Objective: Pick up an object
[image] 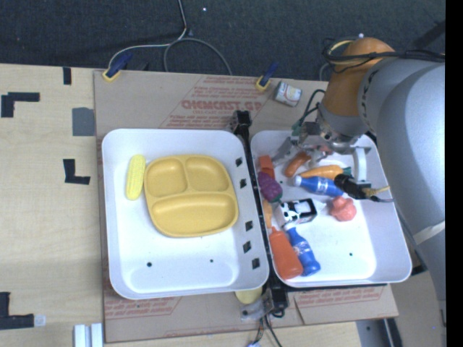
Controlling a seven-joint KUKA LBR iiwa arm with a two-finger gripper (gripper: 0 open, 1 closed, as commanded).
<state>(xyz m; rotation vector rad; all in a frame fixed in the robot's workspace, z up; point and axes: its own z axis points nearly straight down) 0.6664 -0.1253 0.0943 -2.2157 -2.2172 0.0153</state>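
A light wooden table point(43, 215) carries a brown cardboard sheet point(210, 103), with dark carpet along the top of the frame. Left bin point(119, 215): a yellow divided plate point(192, 195) at centre and a yellow corn cob point(134, 176) just beside its left edge. Right bin point(376, 259): a cluster of toys at upper left, including a purple piece point(270, 188), an orange carrot point(323, 171), a blue bottle point(320, 186), a black-and-white item point(298, 211), a pink lump point(343, 209), and an orange piece point(284, 255) touching a blue one point(304, 253) at lower left. The pincer point(327, 142) hangs over the cluster's upper end; whether it is released or clenched cannot be told. A small jar point(289, 92) lies on the cardboard above the bins.
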